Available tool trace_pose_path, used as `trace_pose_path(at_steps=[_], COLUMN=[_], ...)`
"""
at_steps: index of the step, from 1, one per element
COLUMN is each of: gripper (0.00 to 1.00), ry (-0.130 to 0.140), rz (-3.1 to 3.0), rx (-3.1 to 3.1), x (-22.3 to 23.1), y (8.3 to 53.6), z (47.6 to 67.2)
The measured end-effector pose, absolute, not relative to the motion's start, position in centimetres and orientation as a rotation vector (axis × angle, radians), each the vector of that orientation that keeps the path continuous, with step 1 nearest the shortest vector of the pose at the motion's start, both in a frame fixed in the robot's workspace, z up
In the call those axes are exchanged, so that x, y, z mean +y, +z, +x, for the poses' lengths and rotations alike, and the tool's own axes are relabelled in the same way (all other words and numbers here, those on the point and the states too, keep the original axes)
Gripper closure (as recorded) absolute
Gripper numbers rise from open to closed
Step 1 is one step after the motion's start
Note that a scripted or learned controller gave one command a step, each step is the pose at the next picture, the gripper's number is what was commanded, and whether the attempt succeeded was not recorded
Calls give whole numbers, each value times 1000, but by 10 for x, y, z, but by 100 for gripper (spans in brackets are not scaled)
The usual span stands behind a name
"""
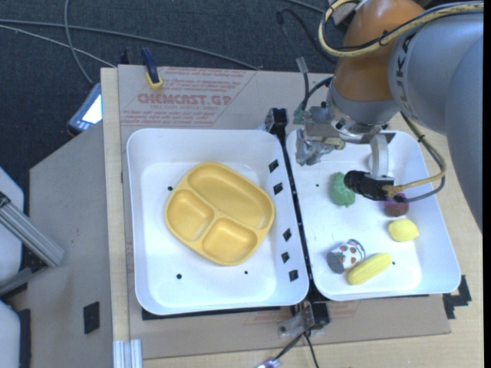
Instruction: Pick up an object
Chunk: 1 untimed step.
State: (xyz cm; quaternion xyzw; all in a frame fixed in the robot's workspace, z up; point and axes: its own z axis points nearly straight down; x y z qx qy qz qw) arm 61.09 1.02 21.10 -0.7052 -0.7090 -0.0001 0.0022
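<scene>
— Cardboard covers the bench (184, 102) under two white bins; what sits where?

— A yellow divided plate (219, 213) fills the left bin (146, 228). The right bin (430, 274) holds the candidates: green lump (342, 189), lemon (403, 230), corn (369, 268).

— And the gripper (313, 150)?

— It hangs over that bin's far corner, apart from everything; I cannot tell its state.

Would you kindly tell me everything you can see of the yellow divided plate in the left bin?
The yellow plate looks like matte plastic, with rounded corners and a raised rim. Ridges split it into three compartments: one long one along the far side and two smaller ones nearer the camera. It lies flat and right side up, turned at an angle to the bin walls, about mid-floor in the left bin. Its compartments hold nothing.
</scene>
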Motion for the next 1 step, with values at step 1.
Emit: trace_pose_path(at_steps=[1], gripper=[100], ry=[-5], rz=[-2213], rx=[-2228], x=[67], y=[226], z=[612])
